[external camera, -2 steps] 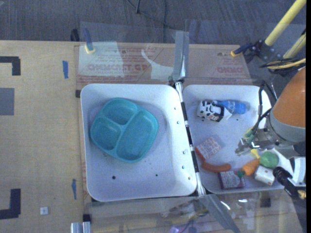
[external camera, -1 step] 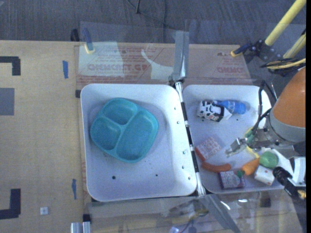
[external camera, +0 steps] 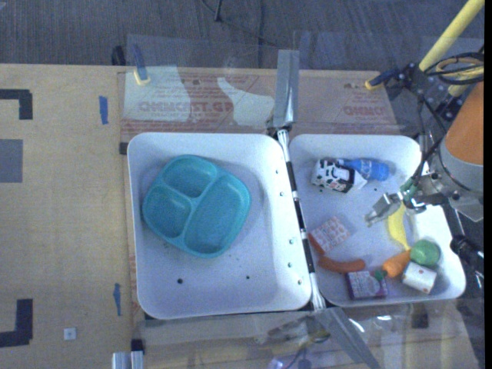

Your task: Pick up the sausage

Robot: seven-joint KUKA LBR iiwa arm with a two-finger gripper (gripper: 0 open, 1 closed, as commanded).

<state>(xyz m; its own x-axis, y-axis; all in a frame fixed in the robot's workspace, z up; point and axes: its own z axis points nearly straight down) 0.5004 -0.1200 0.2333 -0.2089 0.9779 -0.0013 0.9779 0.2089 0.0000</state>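
The sausage point(external camera: 340, 264) is a curved orange-red link lying near the front left of the right bin point(external camera: 361, 146), just below a pink waffle-like piece point(external camera: 332, 233). My gripper point(external camera: 390, 206) hangs over the right half of that bin, up and to the right of the sausage and clearly apart from it. It is beside a yellow banana point(external camera: 397, 229). Nothing shows in its grasp.
The right bin also holds a cow-patterned carton point(external camera: 333, 174), a blue bottle point(external camera: 367, 168), a purple box point(external camera: 364, 284), a carrot point(external camera: 396, 264), a green ball point(external camera: 425, 251) and a white block point(external camera: 420, 277). A teal divided plate point(external camera: 197, 204) lies in the left bin point(external camera: 154, 283).
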